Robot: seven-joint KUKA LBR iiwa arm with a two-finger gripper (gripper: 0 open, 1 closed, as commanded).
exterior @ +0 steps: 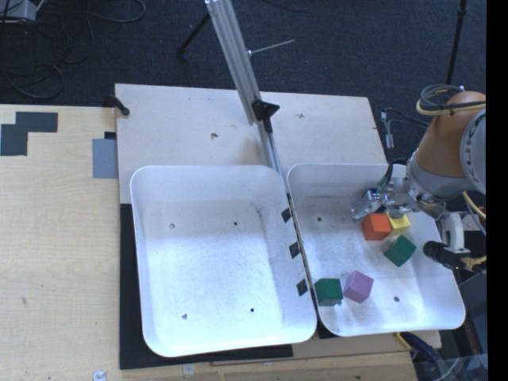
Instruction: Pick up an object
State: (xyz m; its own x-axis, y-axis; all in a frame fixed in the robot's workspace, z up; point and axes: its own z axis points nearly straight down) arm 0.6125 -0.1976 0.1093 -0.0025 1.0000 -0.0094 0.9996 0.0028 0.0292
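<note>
Hovering over the right bin (444, 312), my gripper (379, 205) sits low near the far side of the bin floor, just up and left of a tight cluster of blocks. Whether my fingers are apart or together I cannot tell; the metal parts blur into each other and into the white floor under them. Nothing shows between them, so I count myself as carrying nothing.

The nearest candidate is the orange cube (377, 226), lying just below my fingertips in this view, toward the near side of the bin. It looks very close to me, perhaps touching, though I cannot be sure. The yellow cube (399, 221) presses against its right side, and the dark green cube (400, 251) lies a little further toward the near rim. Well apart from me, near the front rim, another green cube (329, 291) and a purple cube (358, 286) sit side by side.

The blocks are cubes with no long axis, so my judgement is that only a short shift toward the near rim matters. The yellow neighbour may crowd one finger. The left bin (143, 213) plays no part.
</note>
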